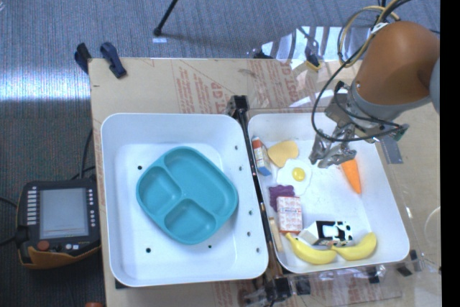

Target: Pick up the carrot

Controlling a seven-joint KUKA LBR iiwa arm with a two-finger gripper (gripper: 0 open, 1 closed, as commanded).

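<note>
The orange carrot [351, 175] lies in the right bin [392, 205], near its right wall, pointing toward the front. My gripper [331, 156] hangs just left of the carrot's thick end, low over the bin floor. Its fingers look close together with nothing seen between them, and the carrot sits beside them, not inside.
The right bin also holds a fried egg [298, 174], a yellow heart-shaped piece [282, 152], a small bottle [258, 155], a purple item [281, 193], a pink packet [290, 213], a black-and-white item [331, 231] and bananas [334, 250]. A teal divided plate [187, 193] lies in the left bin [122, 226].
</note>
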